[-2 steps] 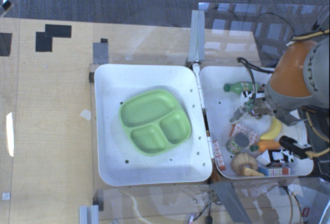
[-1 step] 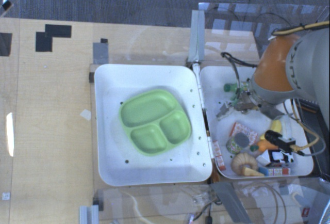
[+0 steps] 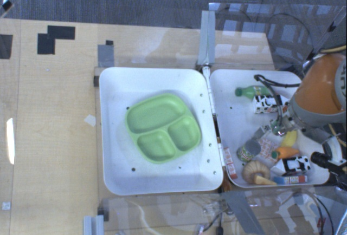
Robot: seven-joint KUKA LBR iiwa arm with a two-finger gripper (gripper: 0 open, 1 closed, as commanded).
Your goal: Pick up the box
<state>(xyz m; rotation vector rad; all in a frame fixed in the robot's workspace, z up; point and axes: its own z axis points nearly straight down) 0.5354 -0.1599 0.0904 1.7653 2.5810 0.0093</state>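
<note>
A small black-and-white cow-pattern box (image 3: 265, 104) lies near the back of the right bin (image 3: 230, 120), beside a green bottle (image 3: 251, 91). A second box with the same cow pattern (image 3: 295, 164) lies at the bin's front right. My gripper (image 3: 280, 126) hangs below the orange-banded wrist (image 3: 320, 90), over the middle of the right bin. It is just in front of the first box and above a red-and-white packet (image 3: 268, 146). The arm hides part of the bin's right side.
Around the gripper lie a yellow banana (image 3: 291, 137), an orange carrot (image 3: 287, 151), a round can (image 3: 250, 149), a tan pastry (image 3: 256, 171) and a tube (image 3: 290, 178). A green divided plate (image 3: 162, 128) sits in the left bin (image 3: 114, 163). Black cables (image 3: 271, 81) trail past the bottle.
</note>
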